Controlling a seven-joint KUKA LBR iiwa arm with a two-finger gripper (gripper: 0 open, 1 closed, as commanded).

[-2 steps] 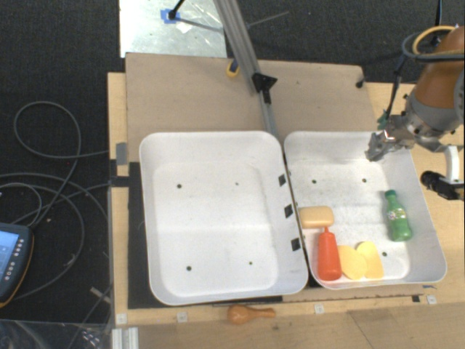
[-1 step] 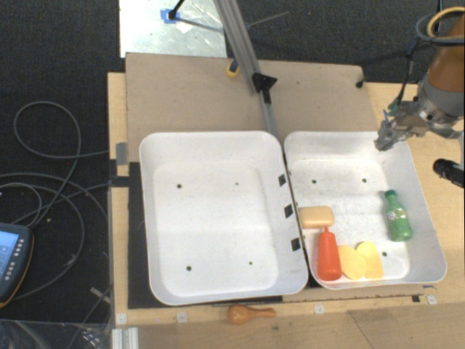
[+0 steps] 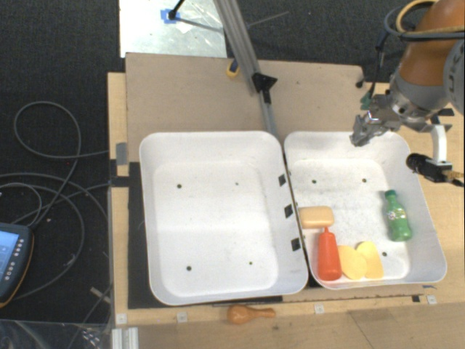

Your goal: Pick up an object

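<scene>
Right bin (image 3: 436, 260), near end: red bottle (image 3: 328, 257), two yellow pieces (image 3: 361, 262) and tan block (image 3: 317, 217) packed touching one another against the near wall, so a descent there would likely catch two items or wedge a fingertip on the rim. Green bottle (image 3: 397, 215), lying alone by the right wall, is judged the cleaner candidate, though it may roll. Gripper (image 3: 363, 135), far rim of same bin: nothing between its tips, spread not discernible; all items lie well apart, nearer the camera.
</scene>
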